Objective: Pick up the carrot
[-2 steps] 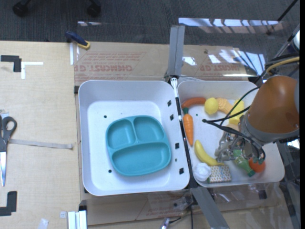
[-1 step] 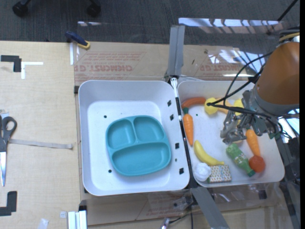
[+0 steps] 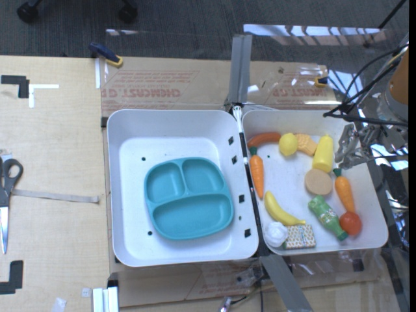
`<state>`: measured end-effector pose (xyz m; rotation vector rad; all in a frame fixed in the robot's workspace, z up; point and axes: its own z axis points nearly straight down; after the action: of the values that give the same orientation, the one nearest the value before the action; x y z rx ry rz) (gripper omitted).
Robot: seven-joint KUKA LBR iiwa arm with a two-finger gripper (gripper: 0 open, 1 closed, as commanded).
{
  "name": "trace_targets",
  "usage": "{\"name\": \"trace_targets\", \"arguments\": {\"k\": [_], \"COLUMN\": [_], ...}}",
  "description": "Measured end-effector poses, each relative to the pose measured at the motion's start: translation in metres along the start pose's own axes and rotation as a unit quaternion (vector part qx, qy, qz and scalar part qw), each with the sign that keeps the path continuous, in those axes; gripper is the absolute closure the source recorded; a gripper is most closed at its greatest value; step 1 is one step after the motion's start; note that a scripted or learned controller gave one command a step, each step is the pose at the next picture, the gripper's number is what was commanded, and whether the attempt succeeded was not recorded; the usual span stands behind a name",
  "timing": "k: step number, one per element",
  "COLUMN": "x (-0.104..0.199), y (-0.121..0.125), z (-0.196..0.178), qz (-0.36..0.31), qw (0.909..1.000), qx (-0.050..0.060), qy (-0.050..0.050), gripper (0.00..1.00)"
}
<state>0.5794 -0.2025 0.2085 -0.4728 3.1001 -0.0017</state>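
- Fingers (image 3: 346, 149) of the gripper (image 3: 344, 155) hang over the right edge of the right bin (image 3: 374, 239); whether they are apart or together cannot be told from this view, and nothing shows between them.
- Just below the fingertips lies one carrot (image 3: 344, 194), green top pointing up toward the gripper, orange tip slanting down-right.
- A second carrot (image 3: 257, 175) lies well apart from the gripper, along the left wall of the same bin, upright in the view with its green top uppermost. Two carrots in all.
- Near the gripper, to its left: one yellow corn cob (image 3: 323, 153), standing lengthwise, with a round tan bread slice (image 3: 318, 182) touching its lower end.
- Further left along the top: one lemon (image 3: 288, 144), an orange-yellow piece beside it that is hard to name, and one sausage (image 3: 263, 138).
- Lower in the bin: one green bottle (image 3: 327, 218), one tomato (image 3: 351, 223) beside it, one banana (image 3: 281, 209), one small printed box (image 3: 300, 236), and one white garlic-like bulb (image 3: 275, 233).
- The left bin (image 3: 123, 174) holds one teal divided plate (image 3: 188, 197) with three compartments.
- On the bench (image 3: 52, 122), at the far left, lies one pair of scissors (image 3: 6, 187).
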Motion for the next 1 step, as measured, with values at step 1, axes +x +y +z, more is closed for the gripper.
{"name": "trace_targets", "arguments": {"k": [1], "x": [0.0399], "y": [-0.0076], "z": [0.0672], "qz": [-0.082], "qw": [0.9966], "qx": [-0.001], "qy": [0.001], "gripper": [1.0]}}
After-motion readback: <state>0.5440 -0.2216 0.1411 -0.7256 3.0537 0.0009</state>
